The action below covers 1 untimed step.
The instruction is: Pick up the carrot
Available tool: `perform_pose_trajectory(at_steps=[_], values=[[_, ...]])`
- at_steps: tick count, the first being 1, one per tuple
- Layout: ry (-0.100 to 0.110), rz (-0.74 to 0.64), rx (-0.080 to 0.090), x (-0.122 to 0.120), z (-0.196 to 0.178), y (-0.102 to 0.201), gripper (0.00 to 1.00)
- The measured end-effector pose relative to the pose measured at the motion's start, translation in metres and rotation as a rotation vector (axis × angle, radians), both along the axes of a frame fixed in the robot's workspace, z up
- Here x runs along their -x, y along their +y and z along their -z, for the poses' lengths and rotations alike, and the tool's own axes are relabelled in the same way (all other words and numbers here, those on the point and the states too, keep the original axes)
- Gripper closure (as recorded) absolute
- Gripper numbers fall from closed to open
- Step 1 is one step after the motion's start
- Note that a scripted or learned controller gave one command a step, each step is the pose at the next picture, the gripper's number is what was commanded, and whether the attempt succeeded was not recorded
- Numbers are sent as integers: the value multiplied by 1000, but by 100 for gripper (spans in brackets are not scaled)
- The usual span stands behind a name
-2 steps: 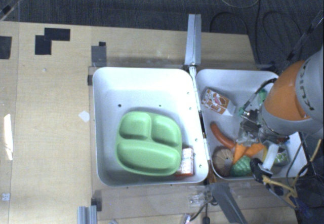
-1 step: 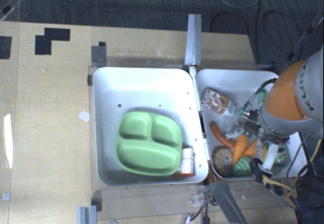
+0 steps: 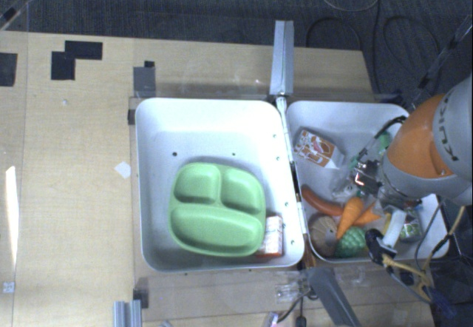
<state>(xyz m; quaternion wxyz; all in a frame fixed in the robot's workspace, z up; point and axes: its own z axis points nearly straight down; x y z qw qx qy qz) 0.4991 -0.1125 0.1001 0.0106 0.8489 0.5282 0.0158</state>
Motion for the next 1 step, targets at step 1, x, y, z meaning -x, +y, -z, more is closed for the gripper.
perform_pose_trajectory(at_steps=[1], values=[[-11, -3, 8, -3, -12, -1, 100]])
